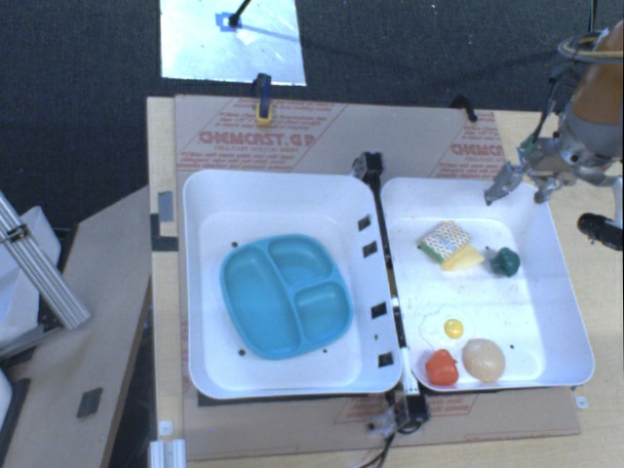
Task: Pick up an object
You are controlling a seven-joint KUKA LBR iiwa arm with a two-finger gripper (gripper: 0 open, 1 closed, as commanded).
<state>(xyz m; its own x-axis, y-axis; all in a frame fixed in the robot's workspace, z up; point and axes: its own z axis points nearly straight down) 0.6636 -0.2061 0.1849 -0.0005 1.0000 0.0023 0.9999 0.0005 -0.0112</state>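
My gripper [520, 187] hangs open over the far edge of the right bin [561, 291], its two fingers spread apart with nothing between them. Below it in that bin lie a patterned sponge on a yellow block [449, 245] and a dark green object [505, 260]. Nearer the front of the bin sit a small yellow ball [453, 329], a red object [442, 368] and a beige egg-like object [483, 359]. The sponge is the closest item to the gripper, down and to its left.
The left bin [210, 222] holds a blue divided tray [286, 294]. A black divider with clips [382, 271] runs between the two bins. Cardboard [322, 135] lies under the bins, with a yellow clamp [263, 100] at its far edge.
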